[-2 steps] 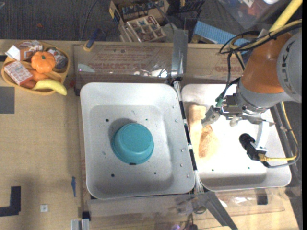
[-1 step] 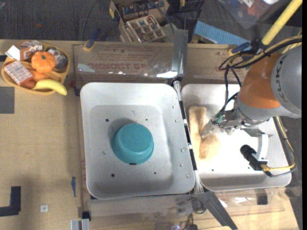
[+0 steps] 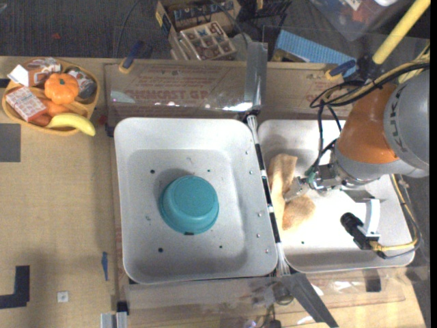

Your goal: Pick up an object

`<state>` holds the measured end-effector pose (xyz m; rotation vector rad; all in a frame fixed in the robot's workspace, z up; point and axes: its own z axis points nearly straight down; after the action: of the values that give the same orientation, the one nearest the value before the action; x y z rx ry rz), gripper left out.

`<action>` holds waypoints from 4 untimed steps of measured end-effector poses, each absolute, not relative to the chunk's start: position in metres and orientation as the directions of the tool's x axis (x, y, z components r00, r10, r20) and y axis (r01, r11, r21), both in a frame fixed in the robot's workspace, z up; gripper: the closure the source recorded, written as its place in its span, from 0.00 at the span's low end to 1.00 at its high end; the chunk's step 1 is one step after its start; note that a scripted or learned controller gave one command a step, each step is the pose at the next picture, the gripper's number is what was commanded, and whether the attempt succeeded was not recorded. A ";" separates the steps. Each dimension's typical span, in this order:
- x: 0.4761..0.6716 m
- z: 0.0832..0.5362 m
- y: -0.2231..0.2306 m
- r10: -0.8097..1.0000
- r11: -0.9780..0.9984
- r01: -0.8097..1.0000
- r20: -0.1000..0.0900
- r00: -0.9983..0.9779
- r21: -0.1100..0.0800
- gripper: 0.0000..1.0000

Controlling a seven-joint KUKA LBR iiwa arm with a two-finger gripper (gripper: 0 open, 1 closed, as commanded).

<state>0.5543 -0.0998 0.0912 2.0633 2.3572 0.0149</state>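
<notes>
A teal bowl (image 3: 190,204) lies upside down in the middle of the left bin (image 3: 136,149). In the right bin (image 3: 328,251), two tan, bread-like pieces lie by the left wall: one upright-looking slab (image 3: 282,169) and a rounder piece (image 3: 299,212) just below it. My gripper (image 3: 299,186) is low in the right bin, its tip between these two pieces and touching or nearly touching them. The grey arm with the orange band (image 3: 365,139) reaches in from the right and hides the bin's upper right part.
A black-and-white fitting (image 3: 358,229) with a yellow cable hangs near the right bin's lower right. A basket of toy fruit (image 3: 51,98) stands on the bench at upper left. Cardboard (image 3: 181,87) runs behind both bins.
</notes>
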 end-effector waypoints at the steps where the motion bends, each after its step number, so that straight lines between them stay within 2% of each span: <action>1: 0.569 0.091 -0.100 0.974 0.225 0.974 -0.005 -0.225 0.013 0.00; 2: 0.570 0.102 -0.101 0.975 0.221 0.975 -0.004 -0.221 0.018 1.00; 3: 0.570 0.102 -0.101 0.975 0.221 0.975 -0.005 -0.221 0.018 0.00; 4: 0.547 0.092 -0.102 0.973 0.231 0.973 -0.005 -0.231 0.017 0.00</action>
<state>0.5475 -0.1023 0.0920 1.9395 2.4535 0.0160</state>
